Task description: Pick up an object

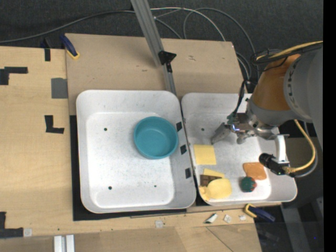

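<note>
A grey arm with an orange band is seen reaching in from the right, bent down over the right bin [210, 105]. Its jaws [227, 134] are held low above the bin's bare floor, spread open, with nothing between them. Just nearer lies a yellow square sponge [205, 154]. Along the near edge are found a yellow duck-like toy [218, 188], a small brown block [205, 180], a green and red ball [248, 184] and an orange piece [254, 170]. A teal bowl [155, 137] is set in the left bin [100, 140] on the wooden surface [31, 182].
</note>
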You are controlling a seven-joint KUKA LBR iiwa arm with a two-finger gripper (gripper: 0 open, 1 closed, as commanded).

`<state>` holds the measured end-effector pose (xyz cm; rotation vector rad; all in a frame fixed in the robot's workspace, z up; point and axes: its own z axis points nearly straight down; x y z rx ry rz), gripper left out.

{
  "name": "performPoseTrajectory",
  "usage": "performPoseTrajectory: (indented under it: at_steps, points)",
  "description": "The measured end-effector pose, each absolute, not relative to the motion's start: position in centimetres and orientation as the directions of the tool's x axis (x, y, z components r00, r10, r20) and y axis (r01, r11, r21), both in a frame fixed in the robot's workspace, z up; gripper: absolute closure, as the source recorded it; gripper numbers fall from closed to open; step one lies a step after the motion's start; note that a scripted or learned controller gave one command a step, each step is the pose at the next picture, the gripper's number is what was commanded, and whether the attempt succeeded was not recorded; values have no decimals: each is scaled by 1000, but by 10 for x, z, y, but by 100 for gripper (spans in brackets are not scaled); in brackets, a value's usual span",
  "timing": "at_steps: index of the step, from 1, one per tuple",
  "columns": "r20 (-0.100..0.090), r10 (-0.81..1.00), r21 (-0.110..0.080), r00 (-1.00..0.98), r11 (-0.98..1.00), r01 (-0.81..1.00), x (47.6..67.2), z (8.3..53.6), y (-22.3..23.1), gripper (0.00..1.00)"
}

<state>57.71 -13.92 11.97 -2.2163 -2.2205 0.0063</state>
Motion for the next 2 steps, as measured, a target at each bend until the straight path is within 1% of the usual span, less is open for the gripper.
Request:
performPoseTrajectory:
  at_steps: [1, 2]
  points:
    - [0, 1000, 1, -1, 1, 1000, 578, 89, -139, 0]
    - [0, 1000, -1, -3, 3, 1000, 577, 99, -138, 100]
